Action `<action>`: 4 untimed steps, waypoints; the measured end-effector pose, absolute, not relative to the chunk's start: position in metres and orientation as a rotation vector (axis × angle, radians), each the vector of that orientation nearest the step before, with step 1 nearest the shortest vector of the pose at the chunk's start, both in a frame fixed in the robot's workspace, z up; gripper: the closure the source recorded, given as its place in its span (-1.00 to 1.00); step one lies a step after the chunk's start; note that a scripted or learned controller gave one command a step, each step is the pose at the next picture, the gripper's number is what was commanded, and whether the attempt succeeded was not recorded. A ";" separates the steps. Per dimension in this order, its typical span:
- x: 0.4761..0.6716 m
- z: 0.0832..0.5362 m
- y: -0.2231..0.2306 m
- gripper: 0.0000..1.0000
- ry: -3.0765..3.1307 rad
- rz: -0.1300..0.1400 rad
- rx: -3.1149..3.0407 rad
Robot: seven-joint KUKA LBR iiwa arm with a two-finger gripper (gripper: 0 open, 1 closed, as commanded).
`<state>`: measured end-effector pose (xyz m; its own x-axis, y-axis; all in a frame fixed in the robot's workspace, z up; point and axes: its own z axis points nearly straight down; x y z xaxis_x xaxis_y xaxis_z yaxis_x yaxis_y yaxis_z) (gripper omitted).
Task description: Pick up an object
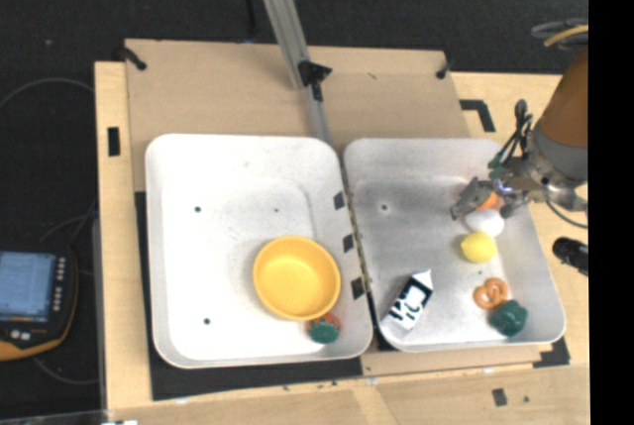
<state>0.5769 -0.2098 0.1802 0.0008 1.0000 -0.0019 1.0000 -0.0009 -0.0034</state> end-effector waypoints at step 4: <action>0.583 0.250 -0.227 1.00 -2.230 -0.005 -2.223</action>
<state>0.5833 -0.2273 0.2501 -0.0031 1.0000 -0.0028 1.0000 0.0031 0.0075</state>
